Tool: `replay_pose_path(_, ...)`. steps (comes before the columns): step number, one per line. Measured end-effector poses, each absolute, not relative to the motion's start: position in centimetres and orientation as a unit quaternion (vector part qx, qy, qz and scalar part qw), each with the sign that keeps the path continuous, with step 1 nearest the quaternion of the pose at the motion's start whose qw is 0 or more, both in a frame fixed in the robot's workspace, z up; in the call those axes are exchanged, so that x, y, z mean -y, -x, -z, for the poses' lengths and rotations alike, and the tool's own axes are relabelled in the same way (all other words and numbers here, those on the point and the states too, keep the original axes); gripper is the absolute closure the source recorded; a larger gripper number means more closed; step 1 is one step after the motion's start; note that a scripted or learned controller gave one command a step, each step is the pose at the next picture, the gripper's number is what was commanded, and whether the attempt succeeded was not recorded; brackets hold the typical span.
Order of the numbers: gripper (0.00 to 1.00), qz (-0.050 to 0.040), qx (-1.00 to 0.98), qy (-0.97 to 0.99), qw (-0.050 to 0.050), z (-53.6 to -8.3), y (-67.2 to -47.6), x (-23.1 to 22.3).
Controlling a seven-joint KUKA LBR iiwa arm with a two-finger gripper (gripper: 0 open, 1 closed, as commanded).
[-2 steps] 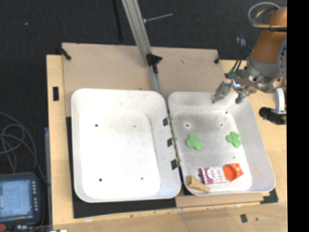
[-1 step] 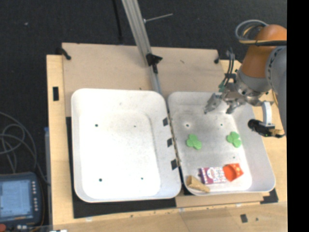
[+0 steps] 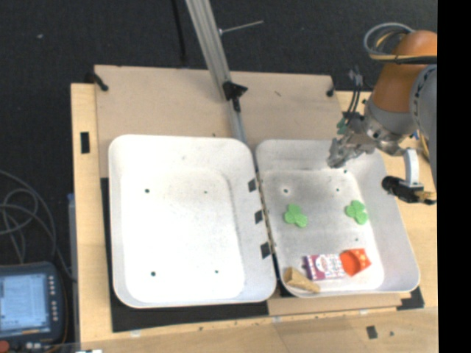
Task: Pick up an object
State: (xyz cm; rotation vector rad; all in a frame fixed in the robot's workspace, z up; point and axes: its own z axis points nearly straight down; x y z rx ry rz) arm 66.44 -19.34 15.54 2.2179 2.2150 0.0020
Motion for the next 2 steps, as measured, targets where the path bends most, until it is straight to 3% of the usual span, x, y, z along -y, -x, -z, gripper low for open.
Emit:
replay_pose_path(1,1.0,-0.002,-0.707,-0.707,0.004,-22.0,-66.9,19.9)
replay_pose_path(2,1.0,-0.0011,-0.708,-0.706,0.002,-23.1,-67.0,19.9)
